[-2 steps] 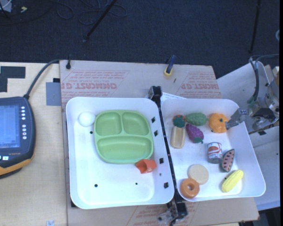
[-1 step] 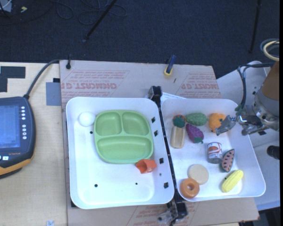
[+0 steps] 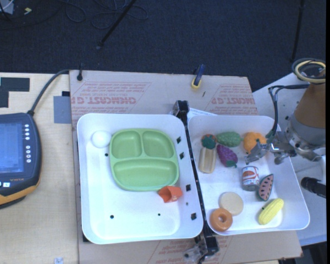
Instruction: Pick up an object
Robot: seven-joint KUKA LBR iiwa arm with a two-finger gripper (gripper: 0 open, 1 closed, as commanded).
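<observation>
Cardboard sheeting point(image 3: 154, 95) covers the surface beneath two shallow white bins set side by side. Left bin point(image 3: 93, 213): a green divided plate point(image 3: 144, 159), a white ball point(image 3: 100, 139) at its upper left corner, and a small orange piece point(image 3: 170, 193) touching the plate's lower right edge. Right bin point(image 3: 297, 216): a green-capped tan item point(image 3: 207, 155), a green vegetable point(image 3: 229, 138), a purple item point(image 3: 226, 155), an orange fruit point(image 3: 252, 141), a small can point(image 3: 249, 177), a watermelon slice point(image 3: 265, 187), a round cookie point(image 3: 231, 203), a donut point(image 3: 221, 219) and a corn cob point(image 3: 270, 211). The arm point(image 3: 311, 111) enters from the right. The jaws point(image 3: 260, 150) sit low over the right bin's upper right area, just beside the orange fruit and above the can. Their opening cannot be determined at this resolution; possibly they touch the fruit. A handheld control pendant point(image 3: 11, 153) lies well left of the bins.
</observation>
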